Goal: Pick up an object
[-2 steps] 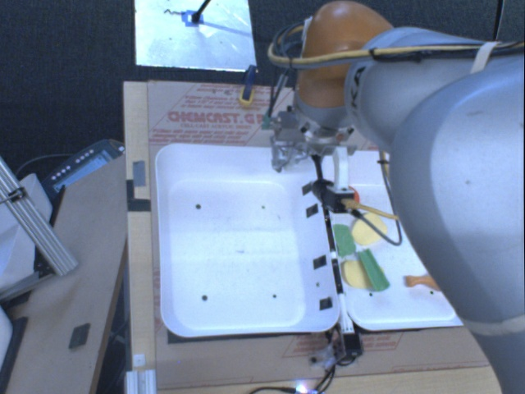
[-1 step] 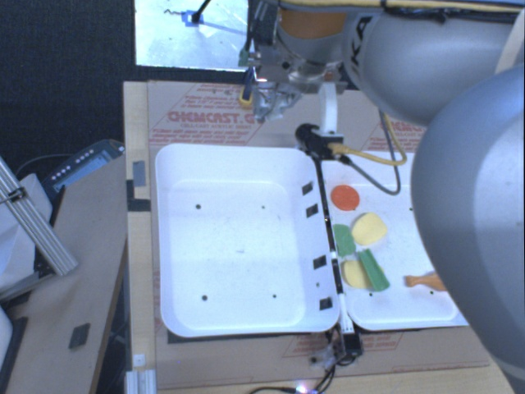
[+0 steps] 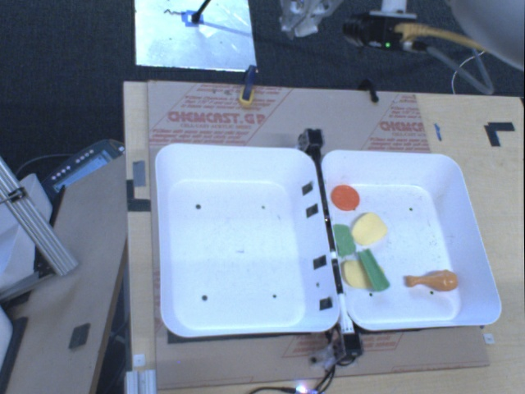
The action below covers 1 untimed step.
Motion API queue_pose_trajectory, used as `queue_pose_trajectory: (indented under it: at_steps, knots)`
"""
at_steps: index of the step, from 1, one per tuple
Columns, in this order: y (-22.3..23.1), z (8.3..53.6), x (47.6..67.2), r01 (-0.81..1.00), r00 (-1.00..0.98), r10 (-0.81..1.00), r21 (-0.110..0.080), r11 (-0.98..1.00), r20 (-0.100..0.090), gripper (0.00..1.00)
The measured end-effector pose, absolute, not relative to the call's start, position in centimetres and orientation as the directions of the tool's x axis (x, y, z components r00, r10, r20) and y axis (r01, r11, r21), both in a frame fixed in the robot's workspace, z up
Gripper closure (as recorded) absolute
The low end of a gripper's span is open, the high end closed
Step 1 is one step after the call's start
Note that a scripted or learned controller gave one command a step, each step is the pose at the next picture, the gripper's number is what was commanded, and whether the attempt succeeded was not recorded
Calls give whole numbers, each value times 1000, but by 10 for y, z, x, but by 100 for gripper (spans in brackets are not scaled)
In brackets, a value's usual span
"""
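Observation:
Several small toys lie in the right bin (image 3: 472, 220), mostly along its left side. An orange disc (image 3: 345, 196) lies farthest back, with a yellow lump (image 3: 370, 229) and a green piece (image 3: 344, 238) just in front of it. Nearer the front are a second yellow piece (image 3: 355, 274) and a green stick (image 3: 375, 270) leaning across it. An orange drumstick-shaped toy (image 3: 433, 281) lies alone at the front right. My gripper (image 3: 305, 8) hangs high at the top of the view, well behind both bins and far from every toy.
The left bin (image 3: 238, 153) adjoins the right one along a black-clipped divider (image 3: 321, 220). A shiny sheet (image 3: 193, 19) lies on the dark floor at the back left. A yellow clip (image 3: 246, 97) sits on the bench board. A grey device (image 3: 82, 167) and metal rail (image 3: 33, 228) stand left.

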State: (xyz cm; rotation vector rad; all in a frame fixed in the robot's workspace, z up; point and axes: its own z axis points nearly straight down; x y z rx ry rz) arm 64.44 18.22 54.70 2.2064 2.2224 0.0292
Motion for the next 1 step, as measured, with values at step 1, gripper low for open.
queue_pose_trajectory:
  at_steps: [1]
  knots:
    - [236, 323, 667, 1000, -7, 1000, -12, 7, -2, 100]
